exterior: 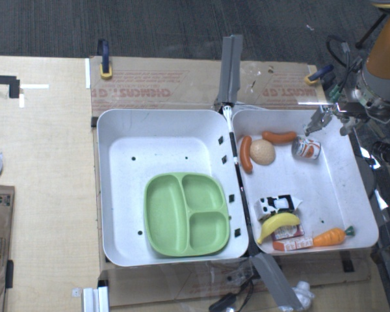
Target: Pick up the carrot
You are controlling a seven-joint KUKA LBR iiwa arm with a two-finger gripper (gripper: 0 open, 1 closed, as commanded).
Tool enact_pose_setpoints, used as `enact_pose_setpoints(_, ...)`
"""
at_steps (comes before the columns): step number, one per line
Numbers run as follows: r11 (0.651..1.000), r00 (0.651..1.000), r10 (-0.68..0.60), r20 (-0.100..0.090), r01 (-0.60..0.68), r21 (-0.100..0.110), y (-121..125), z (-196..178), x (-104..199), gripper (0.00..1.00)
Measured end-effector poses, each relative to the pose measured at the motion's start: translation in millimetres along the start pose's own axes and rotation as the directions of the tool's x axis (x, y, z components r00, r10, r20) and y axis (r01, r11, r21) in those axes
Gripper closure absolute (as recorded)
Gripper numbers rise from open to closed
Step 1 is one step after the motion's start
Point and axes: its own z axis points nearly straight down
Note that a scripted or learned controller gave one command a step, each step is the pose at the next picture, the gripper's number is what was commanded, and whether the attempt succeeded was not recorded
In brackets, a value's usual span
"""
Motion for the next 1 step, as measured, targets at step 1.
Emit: enact_pose_setpoints(1,0.960,0.960,-0.281,0.000,0.281,-0.001,-55.1,67.4,19.4,0.00)
